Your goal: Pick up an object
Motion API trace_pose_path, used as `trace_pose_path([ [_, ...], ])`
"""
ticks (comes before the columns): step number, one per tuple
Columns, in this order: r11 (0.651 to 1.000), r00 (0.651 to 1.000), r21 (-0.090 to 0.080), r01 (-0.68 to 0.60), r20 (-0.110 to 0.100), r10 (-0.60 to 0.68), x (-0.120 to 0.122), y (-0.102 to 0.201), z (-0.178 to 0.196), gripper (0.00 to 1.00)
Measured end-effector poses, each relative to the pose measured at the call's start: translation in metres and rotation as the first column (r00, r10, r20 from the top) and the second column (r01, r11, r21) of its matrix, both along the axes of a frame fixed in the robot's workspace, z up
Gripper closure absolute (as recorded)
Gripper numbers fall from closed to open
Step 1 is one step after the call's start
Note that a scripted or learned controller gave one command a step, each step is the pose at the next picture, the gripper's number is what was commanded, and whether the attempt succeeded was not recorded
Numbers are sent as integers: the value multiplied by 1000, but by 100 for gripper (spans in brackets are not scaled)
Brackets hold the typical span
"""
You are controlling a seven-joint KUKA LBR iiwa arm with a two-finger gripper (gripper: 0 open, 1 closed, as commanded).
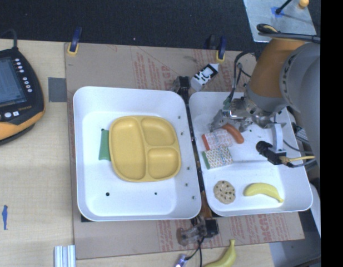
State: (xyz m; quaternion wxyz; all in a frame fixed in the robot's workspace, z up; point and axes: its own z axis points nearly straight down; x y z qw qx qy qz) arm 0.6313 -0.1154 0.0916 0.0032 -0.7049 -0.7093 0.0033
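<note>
Where the gripper (233,119) hangs low over the far half of the right bin (244,171), a sausage (234,133) lies just under its tip, so close that I cannot tell whether the two touch. The sausage is small, orange-red, smooth and round-ended, and lies aslant on the white floor with its far end toward the gripper. Whether the gripper is open or closed cannot be made out from this angle. Just left of the sausage lies a flat packet (218,150), pale with a fine red speckle. An orange strip (205,142) runs along the packet's left edge and a green strip (205,160) sits nearer the camera. In the near half of the same bin a round cookie (224,192) with dark chips and a yellow banana (263,191) lie side by side but apart. The left bin (132,200) holds a yellow plate (144,147) with three compartments, and a green piece (104,145) sticks out from under its left edge. Outside the bins, a second banana (225,255) lies at the near edge of the bench. A black-and-white thing (204,75) lies beyond the bins, and a pendant (13,96) with a screen sits at the far left.
</note>
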Motion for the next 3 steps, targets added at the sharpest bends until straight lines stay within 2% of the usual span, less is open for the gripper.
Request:
trace_pose_path([
  [1,1000,1000,-1,4,7,-4,4,-25,1,0],
  [2,1000,1000,-1,2,5,-2,4,-25,11,100],
  [3,1000,1000,2,2,8,-2,15,53,101,100],
])
